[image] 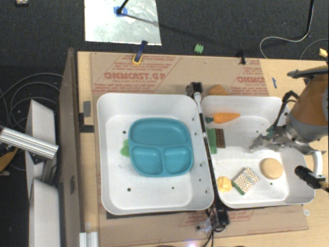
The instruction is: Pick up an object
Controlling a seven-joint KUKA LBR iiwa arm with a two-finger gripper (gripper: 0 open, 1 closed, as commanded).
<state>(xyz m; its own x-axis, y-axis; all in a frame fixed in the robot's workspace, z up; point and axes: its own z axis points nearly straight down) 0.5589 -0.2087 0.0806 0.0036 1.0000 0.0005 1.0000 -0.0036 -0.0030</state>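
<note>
Objects to pick all sit loose in the right bin (288, 189); none is lifted, so the grasp is not yet done. Nearest the front edge: a small yellow piece (223, 183) and a patterned packet (245, 179), just beside each other. Next to them, a tan round roll (271, 168), closest to the arm. Further back, a brown block (220, 138) by the divider, then an orange carrot (226, 118) at the far wall. The hand (268, 137) hangs low over the bin middle, above bare floor between roll and block; can't tell how far it's open, and nothing visible in it. My read: approach phase only, with descent onto a target, closing and lift all left. Left bin (110, 138) has a blue divided tray (160, 146) with something green (125, 148) at its edge, untouched.
</note>
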